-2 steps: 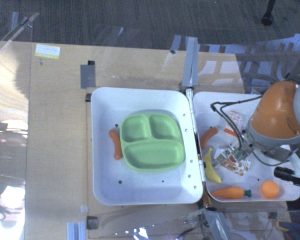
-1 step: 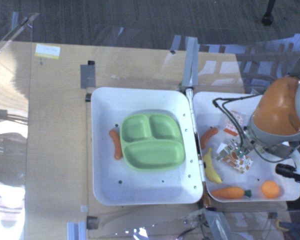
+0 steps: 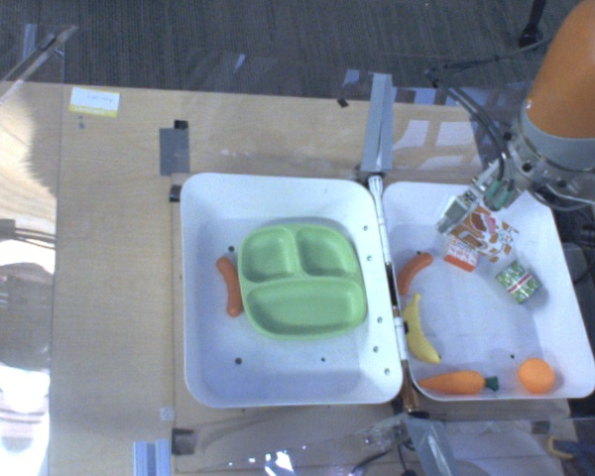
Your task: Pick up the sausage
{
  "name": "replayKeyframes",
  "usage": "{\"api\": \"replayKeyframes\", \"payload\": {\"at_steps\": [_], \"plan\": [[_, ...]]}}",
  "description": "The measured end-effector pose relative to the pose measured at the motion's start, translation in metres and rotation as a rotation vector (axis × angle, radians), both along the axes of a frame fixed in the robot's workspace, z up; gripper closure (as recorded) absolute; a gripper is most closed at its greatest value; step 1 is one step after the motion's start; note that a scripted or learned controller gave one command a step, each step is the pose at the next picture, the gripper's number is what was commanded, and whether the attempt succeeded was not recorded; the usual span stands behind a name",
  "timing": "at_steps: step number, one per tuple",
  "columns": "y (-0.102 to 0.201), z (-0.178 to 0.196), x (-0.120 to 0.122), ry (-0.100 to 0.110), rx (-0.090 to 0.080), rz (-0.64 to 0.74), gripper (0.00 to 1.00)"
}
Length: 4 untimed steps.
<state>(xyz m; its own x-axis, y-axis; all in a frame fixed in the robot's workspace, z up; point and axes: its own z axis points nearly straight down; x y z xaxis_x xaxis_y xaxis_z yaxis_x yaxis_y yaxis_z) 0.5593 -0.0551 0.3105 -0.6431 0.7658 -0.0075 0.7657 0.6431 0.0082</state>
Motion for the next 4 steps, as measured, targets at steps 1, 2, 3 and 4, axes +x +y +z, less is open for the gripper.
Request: {"api": "replayKeyframes", "payload": {"at_steps": [1,2,3,4], "plan": [[0.06,-0.126,-0.03,0.004,0.001,0.0,1.0],[0.18,-0.141,-0.031,0.004,0.0,0.284,1.0],[0.246,-0.046,-0.071,0.002,0.001,0.288,1.0],[0.291,-0.11,-0.066,0.006,-0.001,0.625,1.0]]}}
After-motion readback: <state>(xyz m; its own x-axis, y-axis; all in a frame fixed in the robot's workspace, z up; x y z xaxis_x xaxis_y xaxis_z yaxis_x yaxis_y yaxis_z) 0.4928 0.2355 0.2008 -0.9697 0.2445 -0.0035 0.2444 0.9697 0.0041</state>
